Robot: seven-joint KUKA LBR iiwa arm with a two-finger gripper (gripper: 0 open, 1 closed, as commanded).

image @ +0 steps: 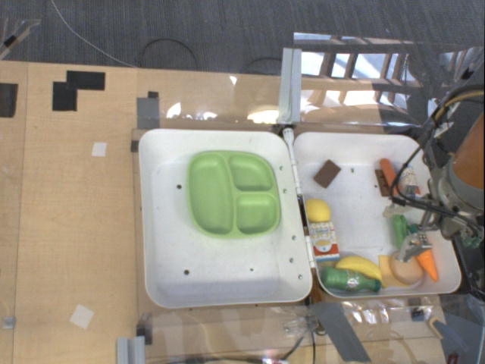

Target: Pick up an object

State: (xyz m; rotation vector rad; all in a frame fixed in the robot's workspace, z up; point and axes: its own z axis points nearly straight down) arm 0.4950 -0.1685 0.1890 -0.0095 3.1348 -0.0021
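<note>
You have the arm (462, 165) coming in from the right edge, its grey body and orange band hanging over the right bin (356, 146). The claw (415, 245) sits low at that bin's right side, just above the near corner; its metal tip is small and partly lost among cables, so you cannot tell from here whether it is open or closed, and nothing can be seen between its tips.

Right under and beside the claw you see a round beige piece (404, 271), with a small orange carrot (429, 263) touching it on the right and a green vegetable (398, 228) just above. Further back along the same wall lies an orange-red stick-shaped object (387, 174) beside a brown bar.

On the bin's left side, close to the divider, you find a yellow lemon (318, 210), a small red and white carton (324, 243) just below it, then a banana (359, 267) resting against a dark green bottle (349, 281) at the near wall. A brown block (327, 174) lies alone toward the back of the floor, well apart from the rest.

The left bin (163, 279) holds a light green divided plate (232, 193) with three compartments, set near its middle. Both bins rest on the pale wooden tabletop (68, 226)
</note>
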